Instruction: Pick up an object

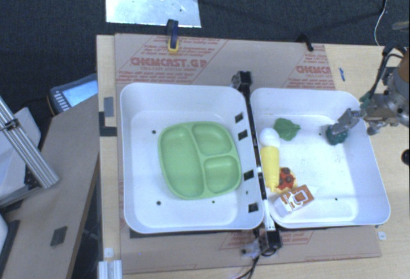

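In the right bin (359,207), a dark teal object (336,136) lies near the far right wall. My gripper (344,122) reaches in from the right and its tip sits right over or against that teal object. Whether the object is gripped is not visible. A green leaf-shaped piece (287,128) lies further left. A white round item (269,137) and a yellow bottle (270,167) lie along the bin's left wall. Beside them are a small red item (286,176) and an orange and white packet (295,197).
The left bin (138,143) holds a light green divided plate (198,160). A black divider with clips (251,149) runs between the bins. The arm's wrist (391,104) hangs over the right bin's right rim. Bare white floor fills the right bin's near right part.
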### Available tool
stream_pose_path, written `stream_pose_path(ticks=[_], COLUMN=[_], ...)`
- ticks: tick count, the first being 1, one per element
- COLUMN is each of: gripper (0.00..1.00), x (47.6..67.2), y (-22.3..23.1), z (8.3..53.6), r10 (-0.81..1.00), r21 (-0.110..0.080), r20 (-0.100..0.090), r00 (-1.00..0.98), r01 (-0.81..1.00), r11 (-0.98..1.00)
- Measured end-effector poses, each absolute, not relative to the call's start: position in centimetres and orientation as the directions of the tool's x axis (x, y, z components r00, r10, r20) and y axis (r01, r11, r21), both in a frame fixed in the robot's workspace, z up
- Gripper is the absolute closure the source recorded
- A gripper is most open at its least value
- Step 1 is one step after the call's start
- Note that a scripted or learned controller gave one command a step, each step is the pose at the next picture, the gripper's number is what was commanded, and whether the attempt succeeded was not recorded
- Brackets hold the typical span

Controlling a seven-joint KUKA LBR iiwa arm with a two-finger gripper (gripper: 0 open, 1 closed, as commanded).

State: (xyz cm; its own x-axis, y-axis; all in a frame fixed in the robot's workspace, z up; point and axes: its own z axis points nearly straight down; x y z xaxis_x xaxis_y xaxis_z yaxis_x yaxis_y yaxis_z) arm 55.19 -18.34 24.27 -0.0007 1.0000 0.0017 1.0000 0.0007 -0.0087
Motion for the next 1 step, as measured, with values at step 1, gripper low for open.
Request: stream_pose_path(ticks=[1], gripper=[0.0], x=[55.43], y=[-18.3], z=[24.82], r10=[1.0], r21=[0.001], r20=[-0.001], r00=[-0.004], r01=[1.0], r11=[0.004])
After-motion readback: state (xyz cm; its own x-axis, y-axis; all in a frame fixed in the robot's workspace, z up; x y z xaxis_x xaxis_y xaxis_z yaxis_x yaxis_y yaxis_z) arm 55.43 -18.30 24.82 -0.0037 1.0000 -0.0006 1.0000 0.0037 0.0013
